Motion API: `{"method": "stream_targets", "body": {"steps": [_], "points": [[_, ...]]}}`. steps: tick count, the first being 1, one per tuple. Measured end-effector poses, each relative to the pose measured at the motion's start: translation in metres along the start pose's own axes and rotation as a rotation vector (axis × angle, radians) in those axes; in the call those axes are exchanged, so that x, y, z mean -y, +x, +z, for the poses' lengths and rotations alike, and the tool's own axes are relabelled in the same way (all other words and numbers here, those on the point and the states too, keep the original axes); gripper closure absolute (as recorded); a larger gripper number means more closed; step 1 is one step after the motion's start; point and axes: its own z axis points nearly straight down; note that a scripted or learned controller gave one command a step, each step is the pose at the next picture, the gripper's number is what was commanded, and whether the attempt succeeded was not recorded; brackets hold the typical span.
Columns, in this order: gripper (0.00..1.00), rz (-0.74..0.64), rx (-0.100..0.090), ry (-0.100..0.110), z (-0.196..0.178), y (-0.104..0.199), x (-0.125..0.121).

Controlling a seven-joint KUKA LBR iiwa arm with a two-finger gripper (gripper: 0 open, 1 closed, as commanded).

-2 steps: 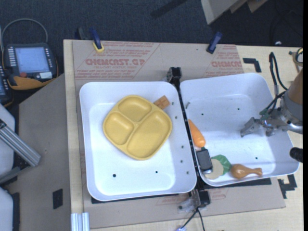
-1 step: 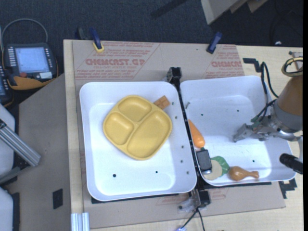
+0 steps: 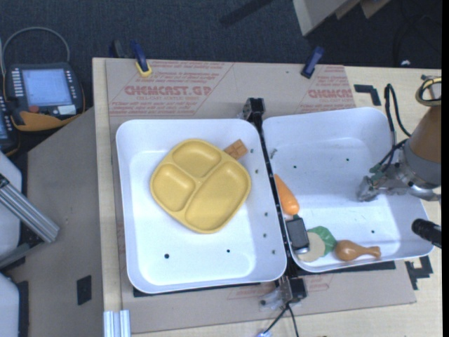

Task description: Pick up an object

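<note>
The arm reaches in from the right, and my gripper (image 3: 370,188) hangs low over the right side of the right bin (image 3: 330,135). No object lies between or under its tips that I can see. In that bin's left and front part lie an orange carrot (image 3: 286,196), a small black block (image 3: 297,233), a green and tan round piece (image 3: 317,243) and a brown drumstick-shaped toy (image 3: 356,250). A yellow divided plate (image 3: 200,184) fills the middle of the left bin (image 3: 133,209), with a small brown block (image 3: 236,149) at its far right edge.
A black divider with clamps (image 3: 254,108) runs between the two bins. The bins rest on a cardboard-covered bench (image 3: 210,83). A teach pendant (image 3: 43,90) sits off the bench at the far left. Cables (image 3: 390,111) hang near the right bin's far corner.
</note>
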Motion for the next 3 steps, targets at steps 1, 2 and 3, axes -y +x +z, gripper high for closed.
{"method": "stream_targets", "body": {"steps": [1, 2, 3], "points": [[1.00, 0.000, -0.001, 0.007, -0.048, -0.010, -0.002], [1.00, -0.003, -0.001, 0.005, -0.104, -0.001, -0.006], [1.00, -0.003, -0.001, 0.006, -0.151, 0.006, -0.009]]}}
